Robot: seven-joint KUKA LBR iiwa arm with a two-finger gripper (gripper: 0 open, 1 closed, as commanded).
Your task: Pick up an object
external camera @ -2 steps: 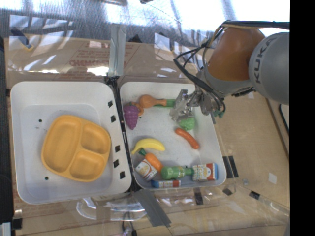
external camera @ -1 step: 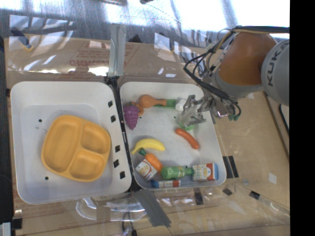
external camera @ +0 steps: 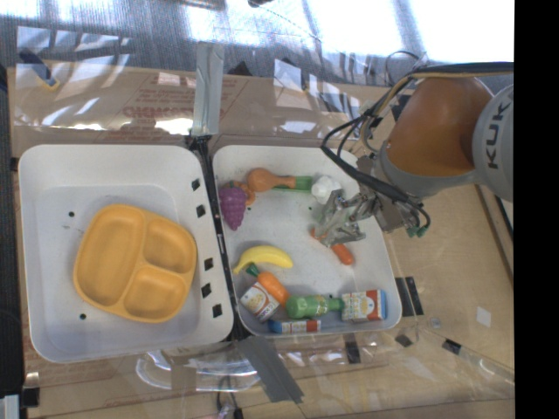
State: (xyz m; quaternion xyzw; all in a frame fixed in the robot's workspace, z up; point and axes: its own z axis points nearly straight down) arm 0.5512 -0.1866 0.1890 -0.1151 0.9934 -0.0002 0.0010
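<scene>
My gripper (external camera: pixel 335 223) hangs low over the right side of the right bin (external camera: pixel 381 269), reaching in from the right below the arm's orange band. A small orange piece (external camera: pixel 343 254) lies just below it, and a white object (external camera: pixel 323 186) sits just above it. Farther left are an orange gourd with a green stem (external camera: pixel 269 181), purple grapes (external camera: pixel 233 206) and a banana (external camera: pixel 265 257). Along the bin's near edge lie a small can (external camera: pixel 254 300), an orange carrot-like item (external camera: pixel 272 284), a green bottle (external camera: pixel 313 305), a small carton (external camera: pixel 363 304) and a blue pen-like item (external camera: pixel 293 326).
The left bin (external camera: pixel 52 182) holds a yellow divided tray (external camera: pixel 134 262). A black divider (external camera: pixel 208 225) runs between the bins. Cables (external camera: pixel 358 129) loop from the arm over the right bin's far corner. Brown bench surface surrounds both bins.
</scene>
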